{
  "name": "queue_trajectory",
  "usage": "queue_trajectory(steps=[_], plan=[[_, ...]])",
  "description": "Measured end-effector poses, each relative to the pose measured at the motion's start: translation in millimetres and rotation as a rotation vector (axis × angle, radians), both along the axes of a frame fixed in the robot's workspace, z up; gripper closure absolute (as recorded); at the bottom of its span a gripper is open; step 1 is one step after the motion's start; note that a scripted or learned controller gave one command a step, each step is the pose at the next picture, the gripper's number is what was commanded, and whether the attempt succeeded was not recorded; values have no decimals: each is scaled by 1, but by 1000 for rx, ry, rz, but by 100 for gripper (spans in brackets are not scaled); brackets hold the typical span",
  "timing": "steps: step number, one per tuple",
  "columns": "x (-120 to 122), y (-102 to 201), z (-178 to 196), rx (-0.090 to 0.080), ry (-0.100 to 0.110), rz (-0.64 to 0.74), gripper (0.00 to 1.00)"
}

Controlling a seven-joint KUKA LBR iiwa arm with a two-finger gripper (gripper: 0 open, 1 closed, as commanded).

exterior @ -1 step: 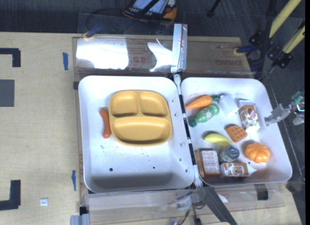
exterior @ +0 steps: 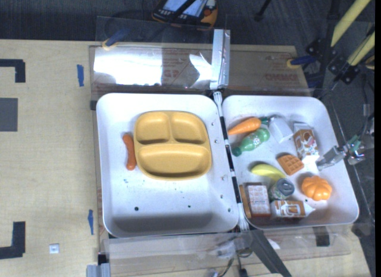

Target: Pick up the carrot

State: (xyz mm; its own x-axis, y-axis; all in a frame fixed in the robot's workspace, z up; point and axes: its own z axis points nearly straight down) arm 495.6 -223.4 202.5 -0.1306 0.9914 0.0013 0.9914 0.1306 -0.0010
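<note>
1. Gripper (exterior: 340,154): a small silvery part at the right side of the right bin (exterior: 333,118), low over its floor near the right rim. Whether it is open or closed cannot be told. Nothing is seen held in it.
2. Brown packet (exterior: 305,142): just left of the gripper, lying tilted.
3. Waffle (exterior: 290,164): square and tan, left of the gripper's tip and below the packet.
4. Small orange pumpkin (exterior: 315,188): below the gripper, near the bin's lower right corner.
5. Can (exterior: 284,187): between pumpkin and banana, seen end-on.
6. Banana (exterior: 266,170): yellow, lying flat at mid-bin.
7. Two cartons: one (exterior: 258,199) by the bin's lower left wall, one (exterior: 290,209) on its side along the front wall.
8. White cup (exterior: 278,130): upper middle of the bin.
9. Green bottle (exterior: 250,142): on its side, left of the cup.
10. Carrot (exterior: 244,126): orange, lying at a slant in the right bin's upper left corner, just above the green bottle and touching or nearly touching it. It is well apart from the gripper, across the bin.
11. Left bin (exterior: 113,198): holds a yellow divided plate (exterior: 172,145), with an orange sausage (exterior: 129,151) just beside the plate's left edge.
12. Clear plastic sheet (exterior: 155,67): behind both bins, on the wooden bench (exterior: 47,151).
</note>
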Motion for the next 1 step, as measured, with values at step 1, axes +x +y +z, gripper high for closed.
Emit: queue_trajectory(steps=[1], plan=[[-7,33,-105,0,-1,204,0]])
